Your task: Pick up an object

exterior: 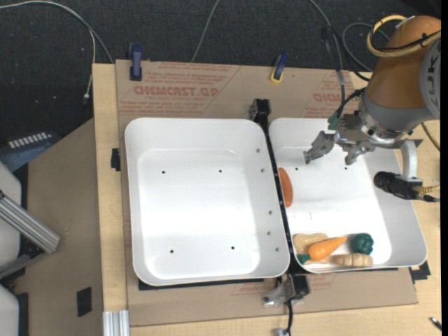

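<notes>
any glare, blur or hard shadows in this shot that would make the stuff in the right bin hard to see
Camera view: lighting is even and soft, with no strong glare on the right bin. The gripper casts only a faint shadow. The orange carrot, green piece and orange-red item at the left wall read clearly by colour, though edges are slightly soft; the pale pieces blend into the white.

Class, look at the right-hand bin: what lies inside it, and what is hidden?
Inside the right bin: an orange sausage-shaped item by its left wall, and at the near edge a carrot, a dark green piece and pale items. The gripper covers part of the floor.
</notes>
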